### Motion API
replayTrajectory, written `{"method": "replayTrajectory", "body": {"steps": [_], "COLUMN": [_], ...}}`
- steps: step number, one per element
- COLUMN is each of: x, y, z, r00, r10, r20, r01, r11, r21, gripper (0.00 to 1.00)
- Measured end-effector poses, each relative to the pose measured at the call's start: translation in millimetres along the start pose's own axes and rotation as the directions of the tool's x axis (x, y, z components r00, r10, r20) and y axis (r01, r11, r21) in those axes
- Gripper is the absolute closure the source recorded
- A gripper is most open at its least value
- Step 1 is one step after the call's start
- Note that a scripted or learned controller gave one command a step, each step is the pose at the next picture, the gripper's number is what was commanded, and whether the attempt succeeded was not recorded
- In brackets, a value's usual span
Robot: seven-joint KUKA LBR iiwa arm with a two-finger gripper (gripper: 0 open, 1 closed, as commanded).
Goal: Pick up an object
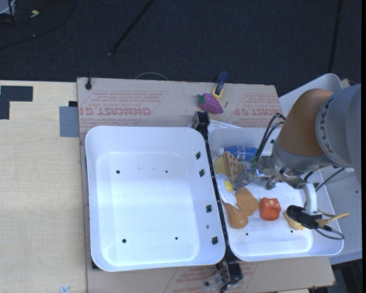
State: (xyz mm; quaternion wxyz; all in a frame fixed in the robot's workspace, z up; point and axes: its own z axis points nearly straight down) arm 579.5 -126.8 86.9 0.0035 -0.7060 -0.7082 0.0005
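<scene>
A purple toy [211,104] is laid on the cardboard sheet [140,105] (printed in red), near a blue-and-yellow tool [219,85]; a pale wooden bench [30,182] is seen beneath.

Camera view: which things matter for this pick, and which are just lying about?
For the job: gripper; right bin; in it, red object, tan pieces, blue object.
Lying about: purple toy and blue-and-yellow tool on the cardboard behind the bins; left bin.
</scene>
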Motion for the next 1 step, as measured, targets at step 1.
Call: {"method": "replayTrajectory", "body": {"steps": [1], "x": [-71.6], "y": [63.1], "z": [-0.2], "r00": [1.0], "r10": [0.003], "r20": [0.005], "r01": [-0.003], "r11": [1.0], "r21": [0.003], "gripper": [0.0]}}
